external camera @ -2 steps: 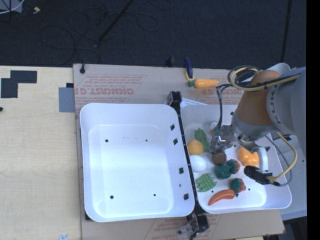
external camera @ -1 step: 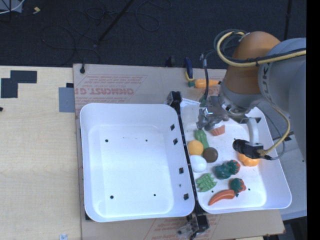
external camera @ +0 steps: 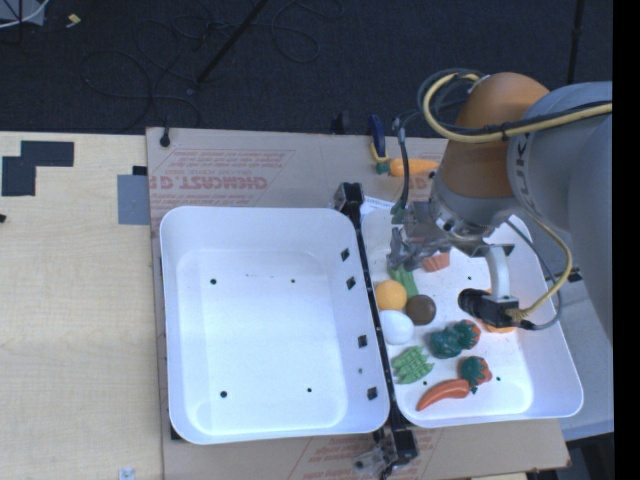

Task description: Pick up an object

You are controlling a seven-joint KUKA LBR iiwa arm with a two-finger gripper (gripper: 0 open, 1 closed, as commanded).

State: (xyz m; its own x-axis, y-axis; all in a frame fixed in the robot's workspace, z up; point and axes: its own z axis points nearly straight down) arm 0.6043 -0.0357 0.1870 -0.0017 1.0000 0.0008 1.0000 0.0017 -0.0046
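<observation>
Jaws [external camera: 408, 253] hang low in the right bin [external camera: 545, 393], tips at a green toy [external camera: 404, 280]; I cannot tell their gap. At 6 o'clock lie an orange ball [external camera: 390, 295], white egg [external camera: 397, 326], brown ball [external camera: 421, 309], broccoli [external camera: 452, 339] and carrot [external camera: 443, 394].

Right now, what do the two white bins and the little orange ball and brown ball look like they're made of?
Two shallow white bins: probably moulded plastic, smooth with a faint sheen and rounded corners. Small orange ball and brown ball: likely plastic toy food, uniform colour; too small to be certain.
</observation>
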